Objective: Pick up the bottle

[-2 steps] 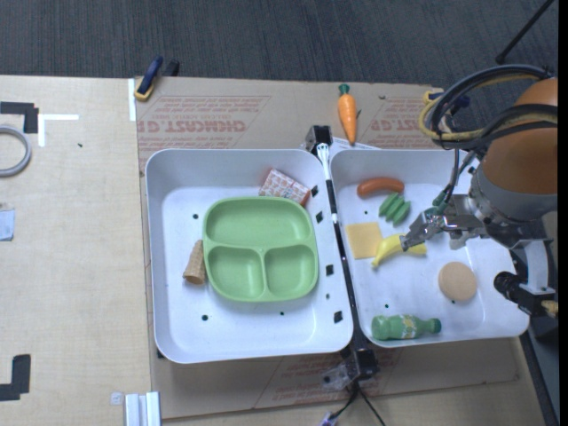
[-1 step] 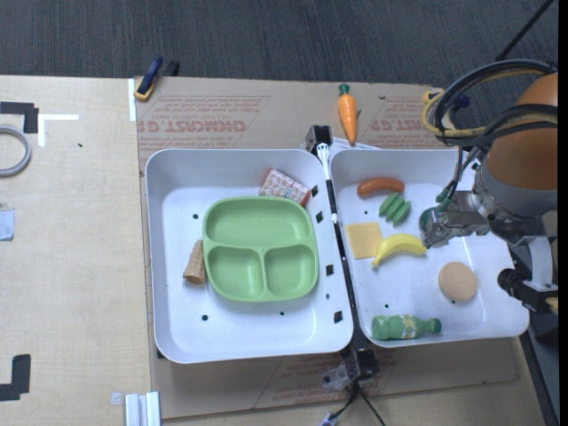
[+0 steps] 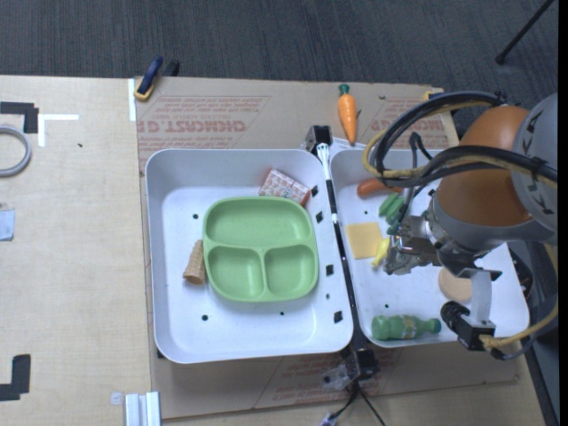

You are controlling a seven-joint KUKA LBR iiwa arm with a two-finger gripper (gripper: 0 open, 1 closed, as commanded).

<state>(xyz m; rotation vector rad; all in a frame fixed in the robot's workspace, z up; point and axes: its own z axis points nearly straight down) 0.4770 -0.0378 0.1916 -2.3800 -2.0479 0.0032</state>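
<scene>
Green plastic bottle (image 3: pixel 405 327) lying on its side, near edge of right white bin (image 3: pixel 355 313), gripper (image 3: pixel 401 257) above bin's middle, grip state impossible to tell

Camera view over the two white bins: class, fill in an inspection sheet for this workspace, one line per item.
Surface: cardboard-covered bench with two shallow white bins, left bin, right bin.
Job's things: green plastic bottle lying on its side near the right bin's front edge.
Clutter: green divided tray, patterned packet, brown cone, yellow slice, toy carrot outside the bins.
Grippers: gripper over the right bin, apart from the bottle.
Cables: black and yellow hoses looped above the arm.
Surroundings: dark carpet.
</scene>
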